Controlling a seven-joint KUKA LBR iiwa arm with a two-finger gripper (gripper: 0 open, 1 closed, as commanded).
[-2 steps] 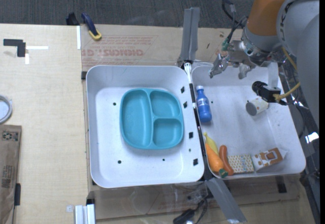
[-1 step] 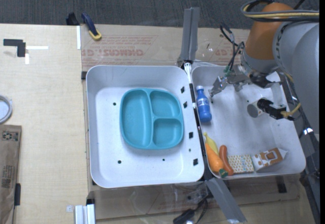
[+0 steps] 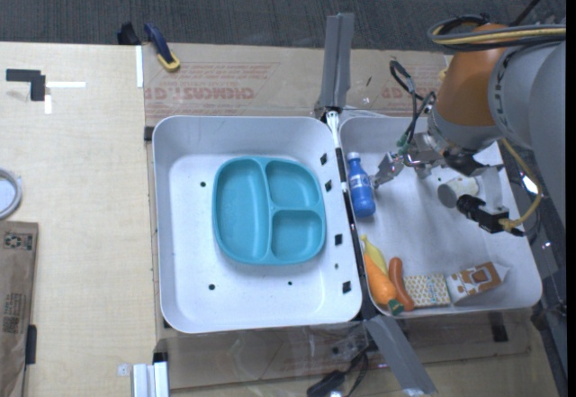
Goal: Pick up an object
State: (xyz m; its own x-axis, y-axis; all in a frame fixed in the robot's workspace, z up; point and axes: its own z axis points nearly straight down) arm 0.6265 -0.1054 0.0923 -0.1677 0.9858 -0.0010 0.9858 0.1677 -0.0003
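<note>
A blue bottle (image 3: 361, 188) with a white cap lies along the left wall of the right bin (image 3: 423, 229). My gripper (image 3: 385, 172) hangs just to the right of the bottle's upper end, low over the bin floor, and nothing shows in its grasp. An orange carrot (image 3: 378, 283), a red sausage (image 3: 401, 285), a tan cracker pack (image 3: 427, 289) and a small brown-and-white box (image 3: 475, 278) lie along the bin's near edge. A small yellow piece (image 3: 370, 248) sits above the carrot.
The left bin (image 3: 171, 233) holds a teal divided plate (image 3: 268, 209). A metal divider (image 3: 337, 62) rises between the bins at the back. The grey arm and orange band (image 3: 472, 85) overhang the right bin's far corner, with cables trailing.
</note>
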